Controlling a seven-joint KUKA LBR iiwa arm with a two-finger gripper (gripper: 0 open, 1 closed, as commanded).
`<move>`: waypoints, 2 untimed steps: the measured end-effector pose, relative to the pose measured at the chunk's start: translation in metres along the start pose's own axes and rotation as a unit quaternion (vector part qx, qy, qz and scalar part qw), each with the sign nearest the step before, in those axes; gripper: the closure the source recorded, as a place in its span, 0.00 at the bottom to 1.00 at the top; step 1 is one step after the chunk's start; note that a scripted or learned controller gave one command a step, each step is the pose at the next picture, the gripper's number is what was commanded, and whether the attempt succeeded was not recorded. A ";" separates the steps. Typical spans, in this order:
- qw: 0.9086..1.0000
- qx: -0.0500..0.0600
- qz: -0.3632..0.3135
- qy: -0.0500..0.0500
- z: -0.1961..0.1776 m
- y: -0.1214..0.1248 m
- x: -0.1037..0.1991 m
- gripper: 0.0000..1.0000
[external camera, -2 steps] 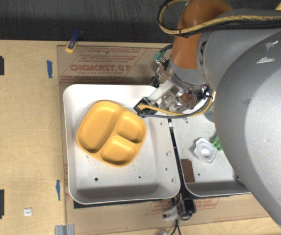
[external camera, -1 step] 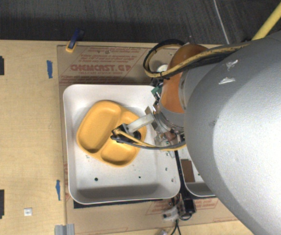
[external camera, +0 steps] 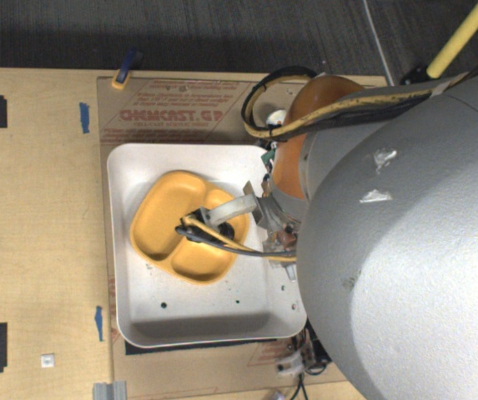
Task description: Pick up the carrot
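The gripper (external camera: 274, 223) hangs low over the right side of the white bin (external camera: 138, 307), just beside a yellow dish (external camera: 159, 215); open or closed, I cannot tell. The carrot is probably hidden under the arm (external camera: 405, 248), so it is best to centre on it before closing.

glossy white plastic bin (external camera: 130, 307), smooth yellow dish (external camera: 159, 215)

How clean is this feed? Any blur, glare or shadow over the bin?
Camera view: the arm looms large and slightly soft, with small glints on it, and hides the right side of the bin. The bin is evenly lit, with no glare. The yellow dish looks sharp.
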State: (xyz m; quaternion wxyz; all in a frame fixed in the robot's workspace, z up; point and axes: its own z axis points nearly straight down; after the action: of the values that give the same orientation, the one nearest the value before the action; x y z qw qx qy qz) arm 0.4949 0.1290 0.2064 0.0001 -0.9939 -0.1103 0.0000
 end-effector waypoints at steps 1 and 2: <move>1.000 0.000 0.010 0.000 -0.045 -0.007 -0.014 1.00; 1.000 0.000 -0.008 0.000 0.056 -0.019 0.068 1.00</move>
State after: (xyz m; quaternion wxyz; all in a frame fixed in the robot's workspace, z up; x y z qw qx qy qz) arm 0.5571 0.1620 0.1508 -0.0003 -0.9929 -0.1187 0.0003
